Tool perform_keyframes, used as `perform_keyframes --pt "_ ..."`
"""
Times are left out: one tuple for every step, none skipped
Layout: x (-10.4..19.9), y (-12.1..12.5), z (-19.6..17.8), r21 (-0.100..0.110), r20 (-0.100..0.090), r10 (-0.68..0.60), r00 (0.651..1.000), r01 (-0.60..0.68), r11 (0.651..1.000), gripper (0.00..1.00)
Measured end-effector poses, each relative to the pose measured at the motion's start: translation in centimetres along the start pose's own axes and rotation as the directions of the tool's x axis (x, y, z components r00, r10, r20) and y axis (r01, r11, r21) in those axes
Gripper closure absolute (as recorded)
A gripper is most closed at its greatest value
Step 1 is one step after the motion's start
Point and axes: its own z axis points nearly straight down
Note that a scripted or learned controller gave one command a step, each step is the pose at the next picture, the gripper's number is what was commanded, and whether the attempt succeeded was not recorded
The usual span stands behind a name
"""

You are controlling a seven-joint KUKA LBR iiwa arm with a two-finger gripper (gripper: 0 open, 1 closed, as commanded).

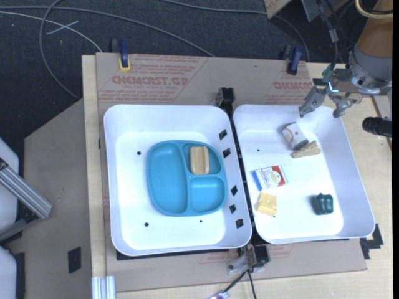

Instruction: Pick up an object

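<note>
Hovering over the far right corner of the right bin [349, 167], the hand [324, 108] has its two fingers spread apart and pointing down, with nothing between them. One fingertip [307, 109] hangs above the bin's far rim, the other sits further right near the bin's edge. Behind it the grey wrist and the orange band of the arm [377, 39] lead off to the upper right.

Inside the right bin lie five loose things. A small white cylinder with a dark end [290, 133] is nearest the hand, below and a little left of it, and a tan crumbly wedge [306, 149] lies just beside that cylinder, touching or almost touching it. Nearer the middle of the bin lies a flat white packet with blue and red print [269, 177], and just below it a pale yellow block [267, 204]. A dark green object [322, 204] sits apart from these toward the bin's near right side.

The left bin [124, 167] holds a blue divided tray [168, 179], and a tan block [199, 160] stands in the tray's upper right compartment.

Both bins rest on a board on the bench [62, 167], with a blue clamp [124, 53] at the far left edge of the board and another clamp [293, 58] at the far right.
</note>
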Motion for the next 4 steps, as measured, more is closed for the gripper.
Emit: perform_keyframes --pt "0.1 0.3 -0.9 -0.015 0.003 -0.003 1.000 0.003 1.000 0.00" --pt "0.1 -0.7 4.0 -0.010 0.002 -0.003 1.000 0.003 1.000 0.00" --pt "-0.4 -0.9 10.2 -0.007 0.001 -0.002 1.000 0.002 1.000 0.00" --pt "-0.3 -0.9 14.3 -0.009 0.001 -0.003 1.000 0.003 1.000 0.00"
